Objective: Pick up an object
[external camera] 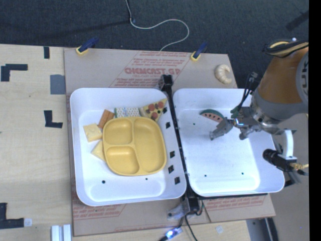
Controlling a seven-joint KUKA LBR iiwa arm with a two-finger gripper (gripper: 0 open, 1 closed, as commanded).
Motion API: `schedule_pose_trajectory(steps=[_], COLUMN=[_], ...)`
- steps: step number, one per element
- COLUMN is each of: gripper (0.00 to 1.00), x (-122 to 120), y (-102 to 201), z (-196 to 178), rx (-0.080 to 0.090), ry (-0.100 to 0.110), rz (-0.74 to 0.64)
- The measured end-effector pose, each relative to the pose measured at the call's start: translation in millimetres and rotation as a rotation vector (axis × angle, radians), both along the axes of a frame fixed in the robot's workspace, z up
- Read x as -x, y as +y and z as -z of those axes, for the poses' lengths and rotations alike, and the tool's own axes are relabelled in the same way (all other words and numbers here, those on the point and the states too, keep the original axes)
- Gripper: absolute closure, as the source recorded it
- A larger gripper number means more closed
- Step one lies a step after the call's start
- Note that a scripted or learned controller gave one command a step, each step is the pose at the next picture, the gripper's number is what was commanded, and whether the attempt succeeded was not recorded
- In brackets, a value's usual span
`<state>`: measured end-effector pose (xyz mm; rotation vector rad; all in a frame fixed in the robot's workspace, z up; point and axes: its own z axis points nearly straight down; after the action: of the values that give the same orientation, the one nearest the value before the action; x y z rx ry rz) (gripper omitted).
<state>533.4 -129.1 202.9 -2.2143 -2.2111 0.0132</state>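
A toy watermelon slice, green rind with red flesh, lies in the right bin near its back left. My gripper hangs over this bin just right of and in front of the slice. Its fingers are spread open with nothing between them. One fingertip points down towards the bin floor a short way from the slice. The left bin holds a yellow divided plate, with a pizza slice, an orange wafer and a pale cracker around its back and left edges.
A black divider runs between the two bins. A beige pastry-like piece lies on the cardboard behind the right bin. Clamps grip the cardboard's back edge. The arm's body looms over the right bin's right side.
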Motion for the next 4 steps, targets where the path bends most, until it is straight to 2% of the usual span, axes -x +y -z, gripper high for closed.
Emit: schedule_pose_trajectory(steps=[1, 3, 4], gripper=[0.00, 0.00, 1.00], x=[-2.8, -0.7, -1.7], y=[0.0, 2.1, 2.3], z=[-6.2, 113.2, 100.1], rx=[0.002, 0.001, 0.001], ry=[-0.012, -0.007, -0.010], rz=[-0.003, -0.003, -0.003])
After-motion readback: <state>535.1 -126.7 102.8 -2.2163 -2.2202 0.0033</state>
